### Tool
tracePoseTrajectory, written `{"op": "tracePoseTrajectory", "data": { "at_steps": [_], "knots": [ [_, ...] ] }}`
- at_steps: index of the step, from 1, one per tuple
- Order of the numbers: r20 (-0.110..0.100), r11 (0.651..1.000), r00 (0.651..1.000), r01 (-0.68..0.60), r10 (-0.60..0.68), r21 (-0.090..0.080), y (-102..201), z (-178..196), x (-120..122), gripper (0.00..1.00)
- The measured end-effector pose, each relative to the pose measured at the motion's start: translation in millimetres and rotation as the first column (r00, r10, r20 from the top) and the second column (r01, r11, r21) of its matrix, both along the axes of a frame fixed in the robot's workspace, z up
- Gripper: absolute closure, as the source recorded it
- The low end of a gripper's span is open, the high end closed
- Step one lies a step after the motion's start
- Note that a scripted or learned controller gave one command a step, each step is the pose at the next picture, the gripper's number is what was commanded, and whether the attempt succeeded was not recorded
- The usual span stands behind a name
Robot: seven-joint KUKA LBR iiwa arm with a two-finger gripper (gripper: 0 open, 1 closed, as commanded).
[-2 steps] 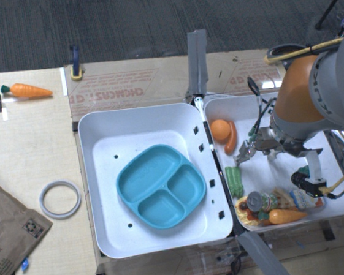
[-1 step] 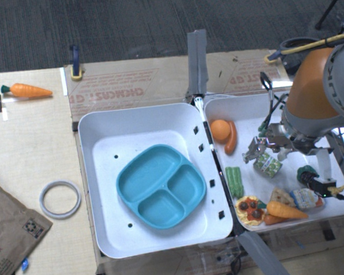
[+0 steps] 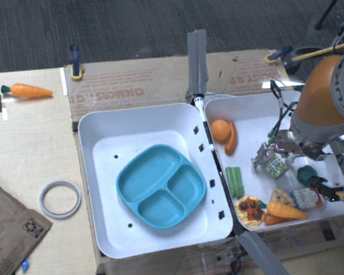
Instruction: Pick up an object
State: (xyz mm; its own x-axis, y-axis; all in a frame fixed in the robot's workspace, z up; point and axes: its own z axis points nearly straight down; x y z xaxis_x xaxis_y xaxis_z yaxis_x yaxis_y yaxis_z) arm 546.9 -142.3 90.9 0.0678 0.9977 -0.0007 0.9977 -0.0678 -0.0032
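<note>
the metal tool (image 3: 271, 153) hangs low in the right bin (image 3: 249, 109) over a crumpled packet (image 3: 275, 165); i cannot tell its state. a smooth blue three-part tray (image 3: 160, 186) lies in the left bin (image 3: 102, 172).

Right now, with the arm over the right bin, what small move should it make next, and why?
Probably a short, straight descent. The tool hangs low in the right white bin, right at a small crumpled green-and-white packet, but the packet isn't visibly between its fingers. The orange ball and green ridged piece lie apart to the left, so the drop looks unobstructed.
</note>
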Motion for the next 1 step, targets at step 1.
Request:
{"op": "tracePoseTrajectory", "data": {
  "at_steps": [1],
  "knots": [
    [-0.001, 1.000, 1.000, 0.001, -0.001, 0.000, -0.7, 8.6, -0.2, 1.00]
  ]
}}
